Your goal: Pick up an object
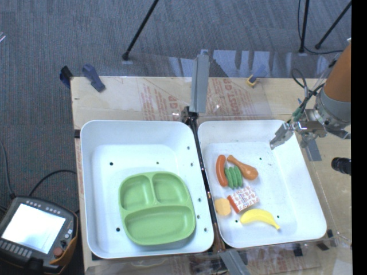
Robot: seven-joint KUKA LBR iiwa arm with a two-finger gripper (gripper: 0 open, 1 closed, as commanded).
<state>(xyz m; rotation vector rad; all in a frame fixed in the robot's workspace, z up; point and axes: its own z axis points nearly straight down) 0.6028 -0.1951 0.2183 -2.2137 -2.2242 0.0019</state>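
Camera view puts your pincer (pixel 285 135) above the right bin's (pixel 298 179) far corner, grip state indeterminate, well apart from the banana (pixel 260 217) and carrot (pixel 221 170)

Grey carpet floor (pixel 69 27), black tripod legs (pixel 143 22), wooden bench (pixel 132 99), teach pendant (pixel 37 231) at lower left

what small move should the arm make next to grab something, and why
Probably a shift toward the toy cluster: the gripper hangs above the right bin's far edge with nothing between its fingers, while the banana lies apart from the other toys near the front, likely the easiest target.
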